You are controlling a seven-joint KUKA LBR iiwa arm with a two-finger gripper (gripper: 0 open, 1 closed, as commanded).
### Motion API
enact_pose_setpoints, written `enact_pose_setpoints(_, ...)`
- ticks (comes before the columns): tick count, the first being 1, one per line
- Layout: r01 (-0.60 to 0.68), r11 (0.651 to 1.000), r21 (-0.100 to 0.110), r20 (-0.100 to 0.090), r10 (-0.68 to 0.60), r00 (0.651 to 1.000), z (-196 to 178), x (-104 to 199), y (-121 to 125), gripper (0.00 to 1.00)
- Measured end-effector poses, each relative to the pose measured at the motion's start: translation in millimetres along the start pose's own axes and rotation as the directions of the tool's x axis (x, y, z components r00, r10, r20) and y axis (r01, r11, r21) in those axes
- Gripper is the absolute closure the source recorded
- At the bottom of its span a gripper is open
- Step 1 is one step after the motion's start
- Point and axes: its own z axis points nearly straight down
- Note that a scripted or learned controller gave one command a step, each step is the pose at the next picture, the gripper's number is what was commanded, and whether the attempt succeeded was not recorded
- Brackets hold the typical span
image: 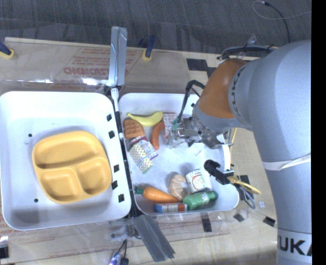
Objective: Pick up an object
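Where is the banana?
The banana lies in the right bin, near its top left corner, just above the brown bread-like item and left of the gripper.

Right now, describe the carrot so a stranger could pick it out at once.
Of the two white bins, take the right bin, the crowded one under the arm. Along its near edge, by the left corner, lies the carrot. It is a tapered orange stick with a green tip, beside a pale round item and above a thin red and blue marker.

A yellow compartment tray (pixel 71 164) lies in the left bin (pixel 8 148) (blue clamps (pixel 147 46), seemingly, along the bench's far edge).
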Motion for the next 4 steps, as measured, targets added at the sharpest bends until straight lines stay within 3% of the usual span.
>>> enact_pose_setpoints(1, 0.000, 1.000, 0.000, 0.000, 0.000, 1.000, 0.1, -0.2, -0.2, 0.00)
enact_pose_setpoints(2, -0.013, 1.000, 0.001, 0.000, 0.013, 1.000, -0.4, 52.7, 34.4, 0.00)
enact_pose_setpoints(3, 0.157, 0.988, 0.008, -0.003, -0.156, 0.988, -0.9, 45.4, 75.8, 0.00)
enact_pose_setpoints(4, 0.164, 0.986, 0.005, 0.001, -0.164, 0.986, -11.4, 46.2, 77.1, 1.00)
